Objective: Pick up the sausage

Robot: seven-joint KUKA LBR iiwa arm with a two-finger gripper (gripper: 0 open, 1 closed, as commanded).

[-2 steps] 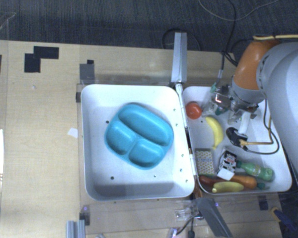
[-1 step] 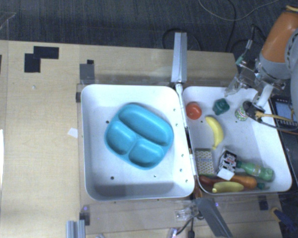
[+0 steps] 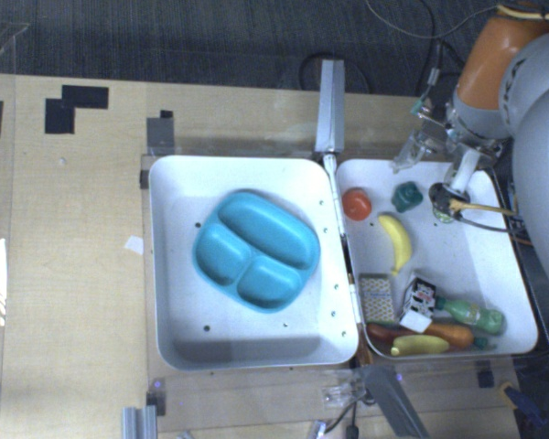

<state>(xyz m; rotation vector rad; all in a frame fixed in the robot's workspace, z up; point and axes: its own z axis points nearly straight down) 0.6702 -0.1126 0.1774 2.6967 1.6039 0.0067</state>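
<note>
- Sausage (image 3: 375, 332), dark reddish-brown and slender, lies in the near left corner of the shallow white right-hand bin (image 3: 476, 254), along the near wall
- A yellow elongated piece of toy food (image 3: 419, 346) lies just beside it on the near side, touching or nearly so, and an orange carrot (image 3: 450, 334) runs on towards the right
- A green plastic bottle (image 3: 471, 315) lies on its side beyond the carrot, with a small black-and-white box (image 3: 420, 295) propped to its left
- A flat rectangular piece with a fine mesh pattern (image 3: 375, 290) sits just beyond the sausage, by the wall between the two bins
- Farther back in that bin are a curved yellow banana (image 3: 398, 241), a round orange-red tomato (image 3: 356, 204) and a small teal lump (image 3: 406, 196)
- The grey arm's two-finger gripper (image 3: 436, 154) hangs over the far edge of the right-hand bin, well apart from the sausage; from where I stand I cannot tell how far open it is, nor whether it has hold of anything
- The shallow white left-hand bin (image 3: 165, 245) holds a bright blue plastic plate with three compartments (image 3: 256, 250), lying near its middle
</note>
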